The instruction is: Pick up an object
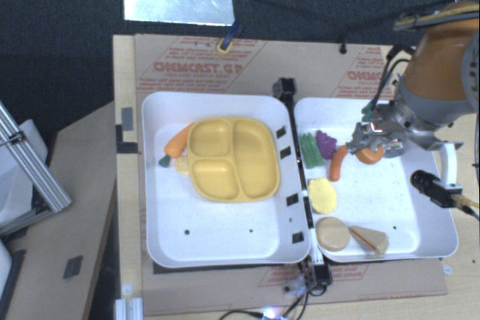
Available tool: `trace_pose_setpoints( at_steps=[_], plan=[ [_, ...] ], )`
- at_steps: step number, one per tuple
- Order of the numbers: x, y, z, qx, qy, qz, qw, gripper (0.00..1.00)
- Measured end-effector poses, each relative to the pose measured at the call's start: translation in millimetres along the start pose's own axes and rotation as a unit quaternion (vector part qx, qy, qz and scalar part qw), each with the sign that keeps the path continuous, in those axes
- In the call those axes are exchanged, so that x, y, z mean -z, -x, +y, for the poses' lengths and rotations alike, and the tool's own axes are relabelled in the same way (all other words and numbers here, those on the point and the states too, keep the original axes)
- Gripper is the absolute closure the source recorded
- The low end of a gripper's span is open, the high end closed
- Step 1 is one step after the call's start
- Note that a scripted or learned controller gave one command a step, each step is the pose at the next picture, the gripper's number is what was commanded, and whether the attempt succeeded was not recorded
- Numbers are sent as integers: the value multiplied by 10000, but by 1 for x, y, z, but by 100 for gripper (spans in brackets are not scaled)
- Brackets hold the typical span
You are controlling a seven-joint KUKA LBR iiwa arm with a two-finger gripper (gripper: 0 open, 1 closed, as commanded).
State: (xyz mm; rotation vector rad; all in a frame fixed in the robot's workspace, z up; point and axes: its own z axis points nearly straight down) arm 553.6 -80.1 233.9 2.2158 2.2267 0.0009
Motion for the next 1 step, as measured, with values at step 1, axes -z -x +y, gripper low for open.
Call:
trace_pose_setpoints(
  at_steps=[1],
  plan=[
    [-19, 3, -3, -18, 3, -5, 10000, 100]
  ],
)
